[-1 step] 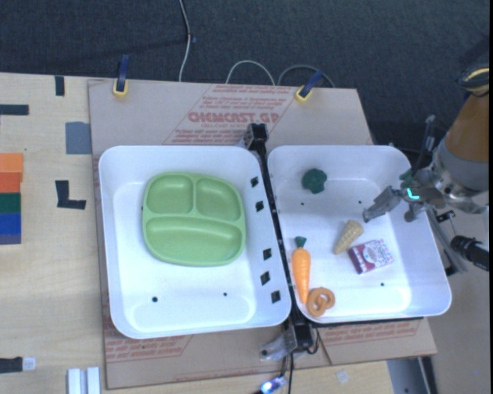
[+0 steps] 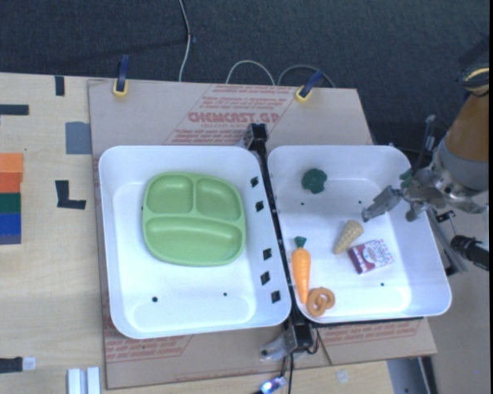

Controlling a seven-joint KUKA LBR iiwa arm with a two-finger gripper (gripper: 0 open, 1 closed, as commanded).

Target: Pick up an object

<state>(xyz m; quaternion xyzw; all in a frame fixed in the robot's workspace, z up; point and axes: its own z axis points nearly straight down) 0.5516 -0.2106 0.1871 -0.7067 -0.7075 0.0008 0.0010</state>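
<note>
Pincer (image 2: 392,203): seen open, nothing held, above right bin (image 2: 419,298).
Cone (image 2: 347,236): lain just below pincer.
Packet (image 2: 370,256): beside cone.
Carrot (image 2: 301,274): near divider.
Plate (image 2: 194,219): left bin (image 2: 123,302).

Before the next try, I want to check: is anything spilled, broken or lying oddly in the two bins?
Nothing stands out. The green plate lies flat in the left bin; the toy foods lie loose and apart in the right bin.
</note>
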